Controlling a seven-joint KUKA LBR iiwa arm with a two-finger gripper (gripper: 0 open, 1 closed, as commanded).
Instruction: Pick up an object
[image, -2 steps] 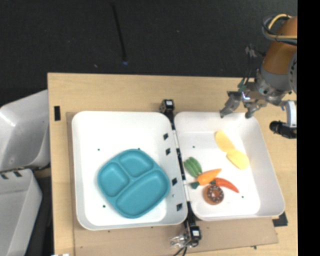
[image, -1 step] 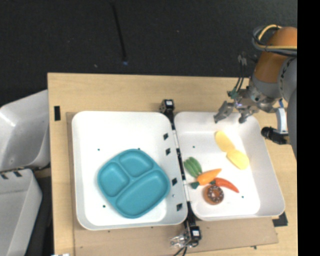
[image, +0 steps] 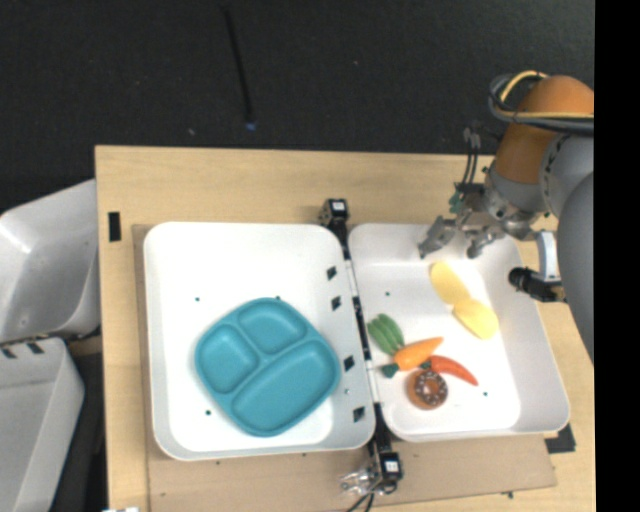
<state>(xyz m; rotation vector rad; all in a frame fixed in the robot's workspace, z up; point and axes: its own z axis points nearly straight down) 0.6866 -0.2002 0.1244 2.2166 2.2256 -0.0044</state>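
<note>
— Objects you could pick lie in the right bin (image: 520, 400): green pepper (image: 385, 331), carrot (image: 417, 350), chili (image: 453, 369), doughnut (image: 428, 388), yellow pieces (image: 463, 300). Any writing?

— None you can read. Your left bin (image: 170, 400) holds a teal divided plate (image: 265, 366). Hand (image: 460, 234) hovers over the right bin's far edge, fingers apart, nothing between them.

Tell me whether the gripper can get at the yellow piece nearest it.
Probably yes. The gripper hangs over the right bin just above the yellow piece, which lies uncovered, with only a second yellow piece against its far side.
</note>
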